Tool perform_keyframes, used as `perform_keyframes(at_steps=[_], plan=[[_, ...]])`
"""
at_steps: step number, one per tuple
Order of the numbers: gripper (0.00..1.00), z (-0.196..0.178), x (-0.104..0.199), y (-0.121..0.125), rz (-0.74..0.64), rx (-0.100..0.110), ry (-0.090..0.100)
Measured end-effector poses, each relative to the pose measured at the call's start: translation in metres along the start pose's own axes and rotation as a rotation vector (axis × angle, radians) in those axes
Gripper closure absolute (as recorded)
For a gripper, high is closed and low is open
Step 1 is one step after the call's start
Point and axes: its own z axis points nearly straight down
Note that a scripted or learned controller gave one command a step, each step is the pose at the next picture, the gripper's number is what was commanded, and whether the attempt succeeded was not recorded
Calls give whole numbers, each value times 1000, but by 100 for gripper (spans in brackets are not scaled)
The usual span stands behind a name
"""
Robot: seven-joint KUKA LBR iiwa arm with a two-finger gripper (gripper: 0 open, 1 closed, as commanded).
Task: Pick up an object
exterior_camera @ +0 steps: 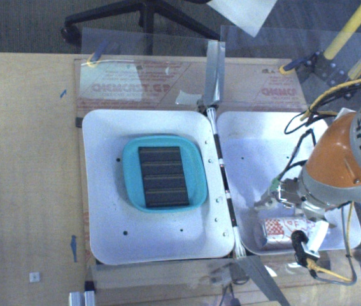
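Note:
A small red-and-white patterned box [281,230] lies near the front edge of the right bin [244,145]. My gripper [290,203] hangs low over the right bin just behind and above that box, under the orange band of the arm [339,161]. Its tips are hidden by the wrist body. In the left bin [104,139] rests a teal square dish [131,171] with a dark ribbed block [163,176] lying in it.
A metal divider [221,171] runs between the two bins. Cables [304,136] loop over the right bin's back right. A yellow pole [352,21] and a chair base [148,11] stand behind the bench. Wooden benchtop [21,171] extends left.

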Motion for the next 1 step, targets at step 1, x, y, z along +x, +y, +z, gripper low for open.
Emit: perform_keyframes(at_steps=[1], plan=[[0,-40,-48,29,64,6,-1]])
